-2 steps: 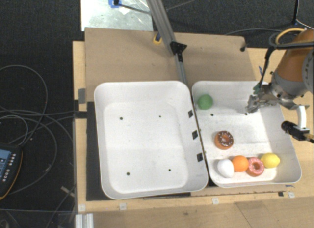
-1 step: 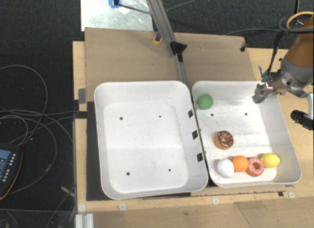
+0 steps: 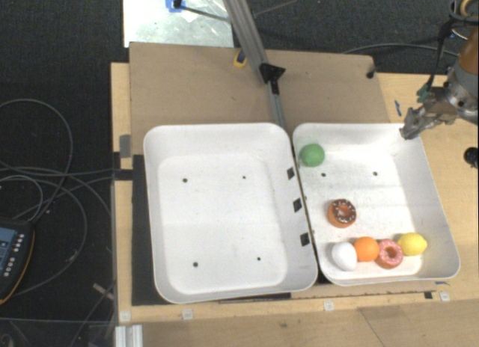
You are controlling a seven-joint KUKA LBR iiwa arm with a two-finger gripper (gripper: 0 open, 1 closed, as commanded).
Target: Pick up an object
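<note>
6 objects (image 3: 341, 213) lie below-left of gripper (image 3: 413, 130).

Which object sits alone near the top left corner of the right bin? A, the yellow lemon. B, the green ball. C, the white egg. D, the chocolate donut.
B: the green ball lies by itself in the right bin's upper left corner, away from the chocolate donut and the row along the bottom edge.

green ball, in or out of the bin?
In. The green ball sits inside the right bin, in its far left corner by the rim.
</note>
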